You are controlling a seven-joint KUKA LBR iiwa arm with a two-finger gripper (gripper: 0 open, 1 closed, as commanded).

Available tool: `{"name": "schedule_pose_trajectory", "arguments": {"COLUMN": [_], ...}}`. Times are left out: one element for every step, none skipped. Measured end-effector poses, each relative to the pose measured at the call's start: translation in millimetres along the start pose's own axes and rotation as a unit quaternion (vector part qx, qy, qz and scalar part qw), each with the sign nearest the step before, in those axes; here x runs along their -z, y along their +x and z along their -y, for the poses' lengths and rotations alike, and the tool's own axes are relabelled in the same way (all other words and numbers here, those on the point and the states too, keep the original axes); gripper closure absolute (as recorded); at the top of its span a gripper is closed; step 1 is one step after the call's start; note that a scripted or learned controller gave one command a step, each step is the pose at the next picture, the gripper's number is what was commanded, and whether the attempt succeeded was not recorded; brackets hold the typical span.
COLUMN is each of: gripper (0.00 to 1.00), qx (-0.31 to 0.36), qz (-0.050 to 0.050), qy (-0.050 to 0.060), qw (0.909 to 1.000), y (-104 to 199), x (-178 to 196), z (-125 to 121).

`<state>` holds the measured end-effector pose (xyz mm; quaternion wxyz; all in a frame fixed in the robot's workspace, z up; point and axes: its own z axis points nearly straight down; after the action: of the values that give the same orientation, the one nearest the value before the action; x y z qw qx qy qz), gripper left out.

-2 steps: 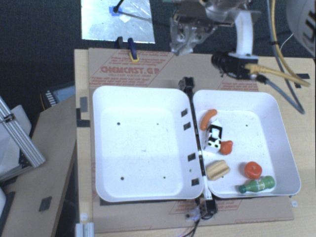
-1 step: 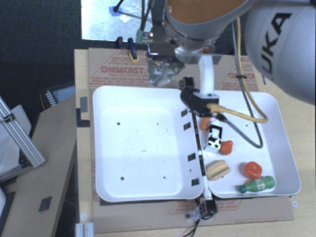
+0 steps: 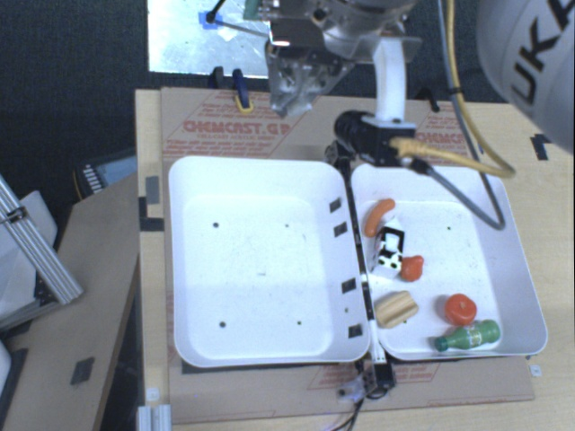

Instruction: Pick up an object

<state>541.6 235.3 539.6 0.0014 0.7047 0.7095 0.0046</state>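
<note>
Jaws (image 3: pixel 289 92): can't tell their state from up here, nothing visibly held; I see them high above the counter, past the left bin (image 3: pixel 260 344). Objects all sit in the right bin (image 3: pixel 530 317): sausage (image 3: pixel 379 215), tomato (image 3: pixel 461 309), green bottle (image 3: pixel 468 337), bread (image 3: pixel 395 308). Pick not started; descent and grasp left.

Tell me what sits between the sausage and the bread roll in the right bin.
In the camera view, a black-and-white toy cow lies between the sausage and the bread roll, with a small orange-red piece beside the cow.
</note>
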Motion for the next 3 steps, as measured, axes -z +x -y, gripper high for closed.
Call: {"name": "schedule_pose_trajectory", "arguments": {"gripper": [1.0,1.0,1.0], "qx": [-0.003,-0.003,-0.006], "qz": [0.002,0.005,0.001], "qy": [0.003,0.012,-0.001], "qw": [1.0,0.9999,1.0], "y": [-2,-2,-71], "x": [-5,-162,-57], "z": [-39,1,-1]}}
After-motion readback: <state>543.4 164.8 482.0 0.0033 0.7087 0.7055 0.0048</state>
